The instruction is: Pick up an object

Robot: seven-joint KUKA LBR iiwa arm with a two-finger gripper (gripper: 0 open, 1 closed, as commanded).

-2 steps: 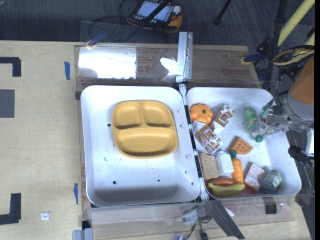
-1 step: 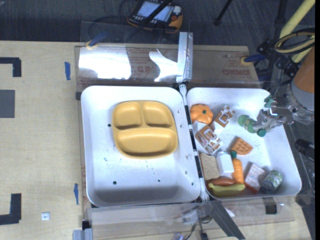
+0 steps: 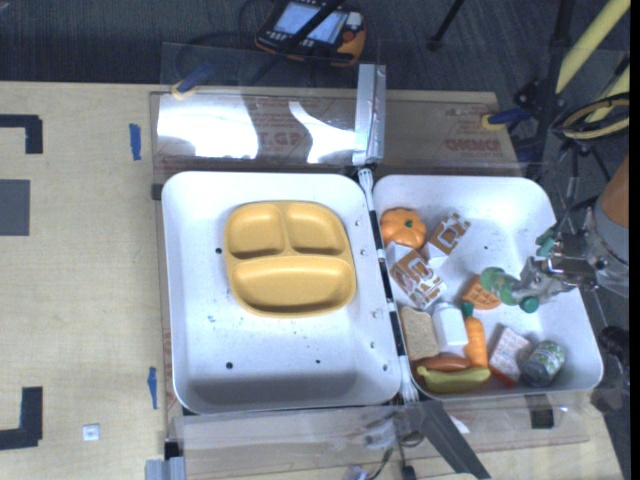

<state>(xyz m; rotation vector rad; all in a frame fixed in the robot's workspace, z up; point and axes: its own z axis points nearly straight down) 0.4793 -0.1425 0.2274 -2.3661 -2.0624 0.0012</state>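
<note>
The metal two-finger gripper (image 3: 556,268) is seen over the right edge of the right white bin (image 3: 520,193) (grip state can't be told from here). A small green rounded toy (image 3: 497,284) sits just beside it, bin-centre side, apparently not gripped.

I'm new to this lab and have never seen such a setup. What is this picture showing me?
A single camera fixed above a bench looks down at a slant on two shallow white bins. The left bin holds a yellow divided tray. The right bin holds small toy foods, among them an orange pumpkin, a carrot and a banana. A robot arm reaches in from the right; its gripper hangs over the right bin's edge. I cannot tell how its jaws stand, and nothing shows between them.
</note>
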